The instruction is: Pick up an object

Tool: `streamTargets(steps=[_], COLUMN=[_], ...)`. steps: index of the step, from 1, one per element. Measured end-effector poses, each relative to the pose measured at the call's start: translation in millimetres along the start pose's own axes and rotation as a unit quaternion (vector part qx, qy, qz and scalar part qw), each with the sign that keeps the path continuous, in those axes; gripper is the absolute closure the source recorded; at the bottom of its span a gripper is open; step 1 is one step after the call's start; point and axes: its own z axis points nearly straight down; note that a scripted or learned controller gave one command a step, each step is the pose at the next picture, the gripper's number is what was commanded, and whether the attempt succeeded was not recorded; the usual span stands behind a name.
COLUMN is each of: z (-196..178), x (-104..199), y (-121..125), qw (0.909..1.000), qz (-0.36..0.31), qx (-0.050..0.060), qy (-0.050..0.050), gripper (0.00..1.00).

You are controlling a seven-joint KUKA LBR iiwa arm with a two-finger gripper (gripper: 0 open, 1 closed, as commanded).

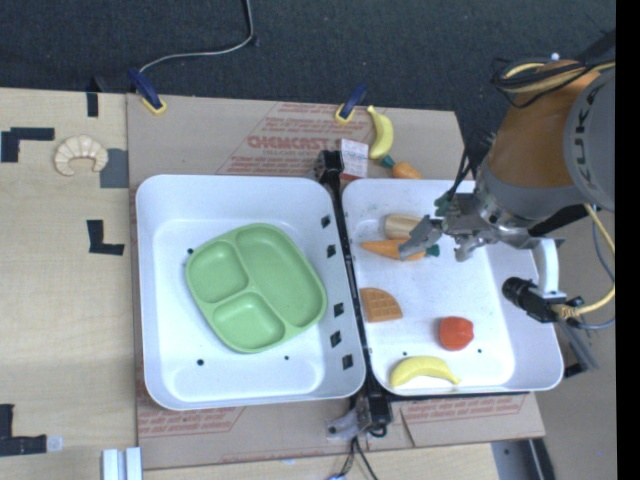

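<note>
While the green divided plate (257, 286) sits alone in the left bin (160, 268), the carrot (383, 249) lies in the right bin (500, 368) — gripper (428, 236) just beside it, grip state unclear. Risk — fingers nudge it against the tan cylinder (400, 225) and close on nothing.

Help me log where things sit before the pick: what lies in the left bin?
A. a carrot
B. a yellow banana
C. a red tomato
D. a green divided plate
D: the green divided plate lies in the left bin, while the tomato, a banana and the carrot lie in the right bin.
</note>
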Motion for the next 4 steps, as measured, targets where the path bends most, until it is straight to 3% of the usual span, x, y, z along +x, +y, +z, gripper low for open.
streamTargets(steps=[1, 2, 3, 4], z=[59.6, 126.1, 115.5, 27.5], x=[-76.9, -60.1, -61.1, 6.9], y=[2.0, -71.5, -69.7, -50.0], qw=[1.0000, 1.0000, 1.0000, 1.0000], qz=[0.001, 0.001, 0.001, 0.000], qx=[0.000, -0.001, -0.003, -0.001], qy=[-0.001, 0.000, -0.001, 0.000], gripper=[0.00, 0.00, 1.00, 1.00])
